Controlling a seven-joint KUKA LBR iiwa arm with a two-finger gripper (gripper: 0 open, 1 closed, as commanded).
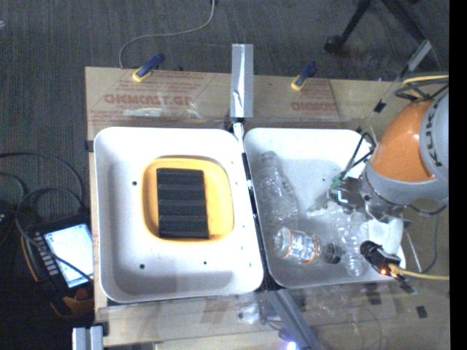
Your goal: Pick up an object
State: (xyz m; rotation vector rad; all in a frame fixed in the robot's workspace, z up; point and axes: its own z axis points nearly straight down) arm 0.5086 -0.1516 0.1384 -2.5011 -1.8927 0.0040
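The right bin (306, 144) holds several clear plastic bottles. One lies along the left wall (275, 184). A crushed one with an orange and white label (295, 245) rests near the front. A third clear bottle (349, 240) lies at the front right, just below my gripper (343, 197). The gripper hangs low over the bin's right side, over crumpled clear plastic (321, 208). The grey wrist and orange band (401, 152) hide what lies under them. In the left bin (117, 217) a yellow tray (222, 195) carries a black ridged block (182, 203).
A metal divider post (241, 79) stands behind the seam between the bins. Blue-handled clamps (148, 67) (304, 74) grip the board's far edge. A tablet (68, 250) and cables lie on the floor at the left.
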